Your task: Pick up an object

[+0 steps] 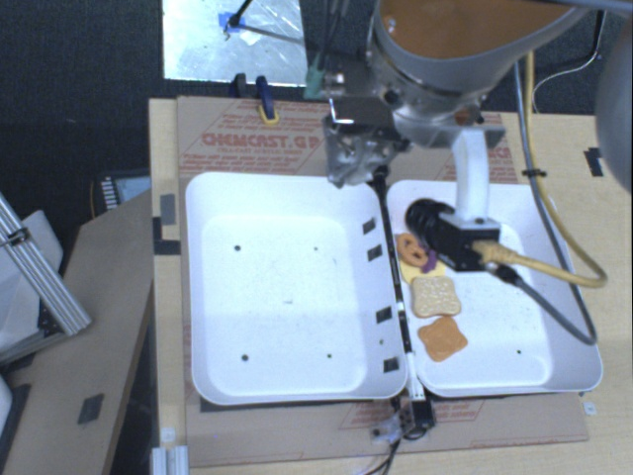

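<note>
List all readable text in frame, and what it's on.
"CHEMCAST GP": red print on the brown sheet, far left part.
Smaller red lines above and below it: too blurred to read.
Red print along the sheet's near edge: too blurred to read.
No other text legible.

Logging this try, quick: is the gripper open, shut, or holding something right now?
Gripper: cannot be told from this view; it hangs by the far rim of the shallow white bin on the view's left.
</note>
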Action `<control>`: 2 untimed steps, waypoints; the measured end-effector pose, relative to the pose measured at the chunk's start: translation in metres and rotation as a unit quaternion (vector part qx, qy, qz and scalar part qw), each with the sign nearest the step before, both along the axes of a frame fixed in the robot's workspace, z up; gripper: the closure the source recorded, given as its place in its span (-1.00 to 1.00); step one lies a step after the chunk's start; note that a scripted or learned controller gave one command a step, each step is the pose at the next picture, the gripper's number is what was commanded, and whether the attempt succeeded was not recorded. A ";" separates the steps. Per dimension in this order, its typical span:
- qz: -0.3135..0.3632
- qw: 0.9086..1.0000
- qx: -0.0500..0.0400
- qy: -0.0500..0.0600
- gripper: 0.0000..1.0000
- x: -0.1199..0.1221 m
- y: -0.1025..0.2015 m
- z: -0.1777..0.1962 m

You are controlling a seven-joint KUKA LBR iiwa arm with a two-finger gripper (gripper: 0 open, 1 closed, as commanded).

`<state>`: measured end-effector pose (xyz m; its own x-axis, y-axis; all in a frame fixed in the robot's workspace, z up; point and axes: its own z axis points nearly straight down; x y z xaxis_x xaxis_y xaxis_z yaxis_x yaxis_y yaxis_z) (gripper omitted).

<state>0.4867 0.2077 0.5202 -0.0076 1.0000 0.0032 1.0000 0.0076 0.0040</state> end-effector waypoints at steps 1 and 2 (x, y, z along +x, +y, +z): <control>-0.001 1.000 -0.001 0.002 1.00 0.000 0.027 -0.014; -0.001 1.000 -0.001 0.002 -1.00 0.000 0.027 -0.014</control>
<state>0.4863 0.2343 0.5066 -0.0047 1.0000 0.0010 1.0000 0.0047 0.0010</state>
